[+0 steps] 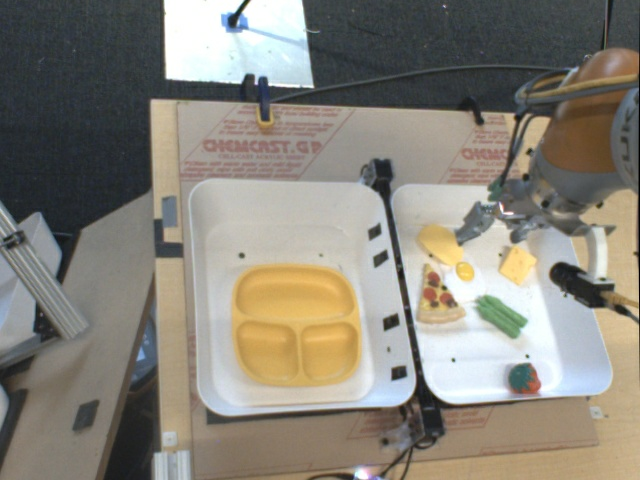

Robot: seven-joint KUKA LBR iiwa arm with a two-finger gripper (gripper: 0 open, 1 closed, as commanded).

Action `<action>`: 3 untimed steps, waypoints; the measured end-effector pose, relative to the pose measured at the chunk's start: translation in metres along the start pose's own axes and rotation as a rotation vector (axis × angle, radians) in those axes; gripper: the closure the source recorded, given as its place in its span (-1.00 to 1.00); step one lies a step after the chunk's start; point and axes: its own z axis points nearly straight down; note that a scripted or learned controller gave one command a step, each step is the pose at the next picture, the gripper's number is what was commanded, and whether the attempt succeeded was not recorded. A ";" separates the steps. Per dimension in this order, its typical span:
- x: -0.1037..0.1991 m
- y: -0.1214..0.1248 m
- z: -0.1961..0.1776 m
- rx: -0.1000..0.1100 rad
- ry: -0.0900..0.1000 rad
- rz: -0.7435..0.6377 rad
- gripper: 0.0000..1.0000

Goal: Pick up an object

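The left bin (215, 213) carries a yellow divided tray (296, 323) at its centre, well apart from the work and no hindrance. In the right bin (590, 368), the toys cluster near the centre: a yellow piece (440, 242) at about 10 o'clock, a small yellow blob (465, 270) just below it, a pizza slice (438, 296) at 8 o'clock, a green pod (500, 315) at 6 o'clock, a cheese wedge (517, 265) at 2 o'clock, and a red-and-green ball (523, 377) alone at 5 o'clock.

The pincer (505, 218) hangs over the bin's upper middle, fingers spread and gripping nothing, between the yellow piece and the cheese wedge. I judge the risk is closing on bare floor between them, or nudging one aside. A black fitting (572, 281) at 3 o'clock crowds the wedge's right.
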 end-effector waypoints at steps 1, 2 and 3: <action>0.005 -0.010 0.053 0.000 0.000 0.000 -1.00; 0.001 -0.001 0.109 -0.008 -0.001 0.002 -1.00; 0.001 0.001 0.095 -0.013 -0.002 0.001 1.00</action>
